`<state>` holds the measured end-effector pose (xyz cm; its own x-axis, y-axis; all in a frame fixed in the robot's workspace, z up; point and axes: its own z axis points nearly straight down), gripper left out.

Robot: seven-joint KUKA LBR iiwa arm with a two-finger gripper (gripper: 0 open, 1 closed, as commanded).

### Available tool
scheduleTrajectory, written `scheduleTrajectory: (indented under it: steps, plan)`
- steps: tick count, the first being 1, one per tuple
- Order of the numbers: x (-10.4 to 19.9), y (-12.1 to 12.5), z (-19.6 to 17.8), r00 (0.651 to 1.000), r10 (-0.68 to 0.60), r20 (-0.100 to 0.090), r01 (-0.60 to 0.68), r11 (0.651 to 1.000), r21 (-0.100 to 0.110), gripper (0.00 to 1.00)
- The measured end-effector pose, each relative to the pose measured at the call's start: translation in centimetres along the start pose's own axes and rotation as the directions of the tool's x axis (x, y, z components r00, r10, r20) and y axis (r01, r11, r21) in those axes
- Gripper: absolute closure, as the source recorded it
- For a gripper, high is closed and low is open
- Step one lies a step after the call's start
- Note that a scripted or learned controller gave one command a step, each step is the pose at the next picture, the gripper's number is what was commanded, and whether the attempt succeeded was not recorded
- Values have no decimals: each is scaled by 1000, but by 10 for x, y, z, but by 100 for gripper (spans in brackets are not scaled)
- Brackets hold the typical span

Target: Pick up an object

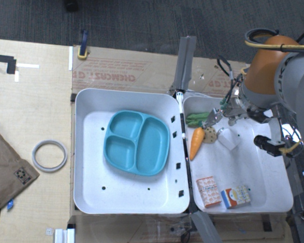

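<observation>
Blue tray in left bin; carrot, boxes in right bin; end effector state unclear.

just one camera, fixed up high and looking down at a slant. far enough back to catch both white bins, left bin and right bin, side by side, plus tabletop on the left. arm coming in from the right edge. dark floor along the top.

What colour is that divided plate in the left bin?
Turquoise blue plate, seen in the camera view.
</observation>
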<state>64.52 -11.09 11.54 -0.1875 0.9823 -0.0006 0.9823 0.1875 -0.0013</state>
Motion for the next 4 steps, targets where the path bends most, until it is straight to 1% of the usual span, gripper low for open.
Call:
scheduleTrajectory:
  steps: [1, 2, 3, 4]
  plan:
    - [2, 10, 19, 997, 75, 6, -75, 997, -6, 0]
    - [3, 11, 10, 997, 73, 4, -73, 997, -7, 100]
    - [3, 11, 10, 997, 73, 4, -73, 997, -7, 0]
    - [21, -37, 24, 977, 212, -1, -212, 977, 1, 0]
